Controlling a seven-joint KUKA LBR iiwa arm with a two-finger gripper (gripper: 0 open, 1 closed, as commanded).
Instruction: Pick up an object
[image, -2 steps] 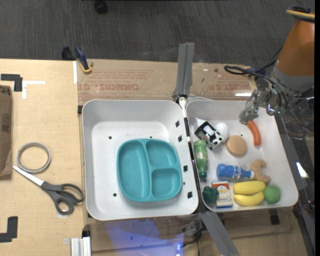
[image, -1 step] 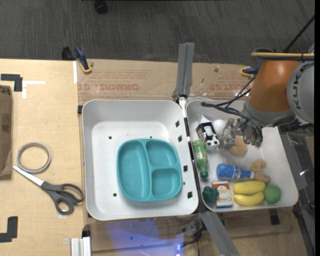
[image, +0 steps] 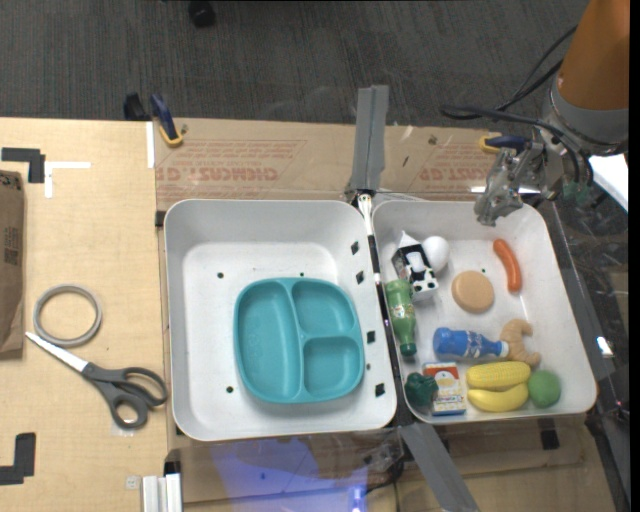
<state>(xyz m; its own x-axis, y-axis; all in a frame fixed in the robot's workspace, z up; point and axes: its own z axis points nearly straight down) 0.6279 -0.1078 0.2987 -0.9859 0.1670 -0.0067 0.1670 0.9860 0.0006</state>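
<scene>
Landmark: the divider (image: 367, 215) between the two bins. Far left of it, on the bench (image: 80, 210), lie a tape roll (image: 67, 314) and, just below the roll, grey scissors (image: 105, 378). Nearer the divider, the left bin (image: 200, 230) holds a teal tray (image: 299, 339) with three compartments, lying flat in the bin's middle. Just right of the divider, in the right bin (image: 555, 260), a green bottle (image: 401, 316) lies lengthwise along the divider. A black-and-white toy (image: 418, 264) sits beside the bottle's upper end, touching or nearly so. A red box (image: 440, 388) lies by the lower wall. Further right: a tan disc (image: 473, 291), a blue bottle (image: 468, 345) on its side, two bananas (image: 497, 386) stacked by the lower wall. A sausage (image: 508, 264) lies up-right of the disc. A tan figure (image: 518, 338) touches the blue bottle's tip. A green ball (image: 544, 389) sits at the bananas' right end. Farthest right and above, the gripper (image: 497, 205) hangs over the right bin's top rim, nothing seen between the fingers; cannot tell whether the jaws are open or closed.
</scene>
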